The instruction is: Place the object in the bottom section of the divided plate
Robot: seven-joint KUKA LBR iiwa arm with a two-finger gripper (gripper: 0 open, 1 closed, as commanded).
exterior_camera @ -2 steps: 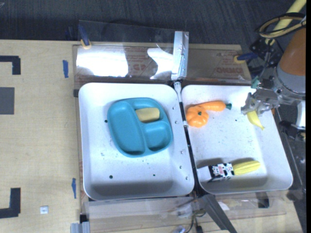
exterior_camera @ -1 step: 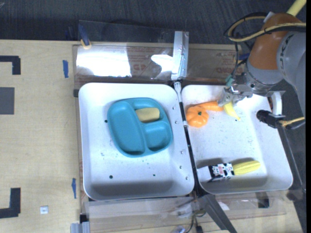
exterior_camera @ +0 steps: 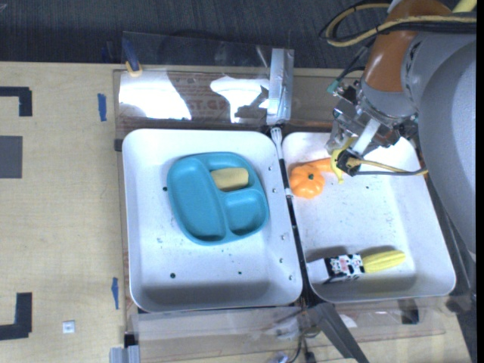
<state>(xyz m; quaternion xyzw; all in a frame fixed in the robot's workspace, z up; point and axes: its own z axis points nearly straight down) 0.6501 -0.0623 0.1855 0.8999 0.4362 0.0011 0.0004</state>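
end effector (exterior_camera: 338, 159) just beside orange pumpkin (exterior_camera: 307, 181) in right bin (exterior_camera: 393, 218)

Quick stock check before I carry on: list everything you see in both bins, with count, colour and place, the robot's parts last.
Bins: two, white, side by side on the bench.
Divided plate: one, blue, middle of the left bin.
Food piece: one, pale yellow, in the plate's upper right section.
Pumpkin: one, orange, upper left of the right bin.
Corn cob: one, yellow, near the right bin's front edge.
Cow-patterned toy: one, black and white, beside the corn's left end.
Arm: one, grey and orange, entering from the right.
Hand: one, just right of the pumpkin.
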